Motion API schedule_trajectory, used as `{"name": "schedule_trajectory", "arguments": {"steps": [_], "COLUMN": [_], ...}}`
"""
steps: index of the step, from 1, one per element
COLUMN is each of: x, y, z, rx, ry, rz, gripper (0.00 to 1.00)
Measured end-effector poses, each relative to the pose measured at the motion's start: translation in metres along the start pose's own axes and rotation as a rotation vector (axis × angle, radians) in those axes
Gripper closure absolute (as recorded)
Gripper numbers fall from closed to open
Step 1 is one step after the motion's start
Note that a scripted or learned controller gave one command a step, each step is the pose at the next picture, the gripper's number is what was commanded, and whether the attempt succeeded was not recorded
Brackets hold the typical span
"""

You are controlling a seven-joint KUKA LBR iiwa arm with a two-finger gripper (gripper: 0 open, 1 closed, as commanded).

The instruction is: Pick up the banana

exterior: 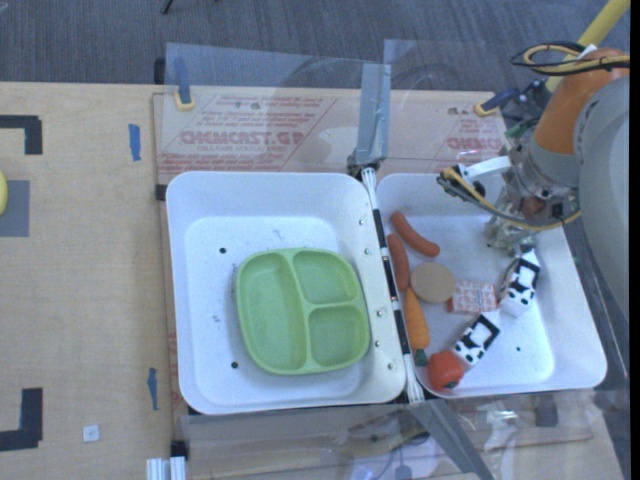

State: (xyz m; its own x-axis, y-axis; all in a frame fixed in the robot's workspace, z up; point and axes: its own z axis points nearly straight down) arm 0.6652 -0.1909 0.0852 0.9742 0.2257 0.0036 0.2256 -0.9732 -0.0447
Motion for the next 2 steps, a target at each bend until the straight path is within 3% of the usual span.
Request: {"name": "schedule_trajectory", "arguments": {"steps": [1, 2], "x": [-0.0021, 0.0007], "y": [-0.019, -0.0183], "z": [0.0009, 0.0011], "rx": [-0.04, -0.043], "ry": [-0.004, -0.003], "rz": [0.018, 0.016], "gripper": [1.0, 1.0]}}
